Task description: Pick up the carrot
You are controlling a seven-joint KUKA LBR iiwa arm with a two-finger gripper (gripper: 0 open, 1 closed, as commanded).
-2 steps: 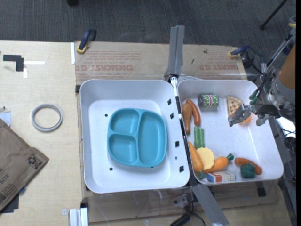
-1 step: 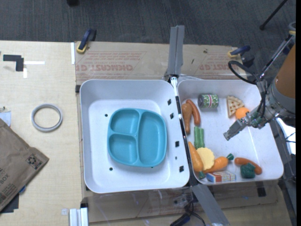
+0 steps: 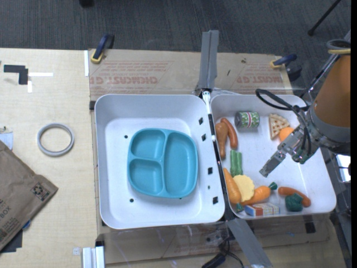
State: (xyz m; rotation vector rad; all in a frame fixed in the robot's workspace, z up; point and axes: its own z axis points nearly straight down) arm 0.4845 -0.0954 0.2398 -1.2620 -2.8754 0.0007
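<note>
In the right bin (image 3: 318, 172), near its front, lies a small orange carrot (image 3: 260, 194) with a green stalk end that points to the back right. It rests against a yellow piece (image 3: 244, 183). My gripper (image 3: 271, 166) hangs over the bin's middle, just behind and to the right of the carrot, slanting down toward the left. Nothing shows in its grasp. The grey arm with its orange band reaches in from the right edge.
The right bin also holds two sausages (image 3: 226, 134), a green stick (image 3: 236, 162), a long orange piece (image 3: 231, 186), a can (image 3: 247, 119), a toast wedge (image 3: 277, 125), a red-orange piece with a green lump (image 3: 294, 197) and a small box (image 3: 262, 209). In the left bin lies a blue divided plate (image 3: 164, 162).
</note>
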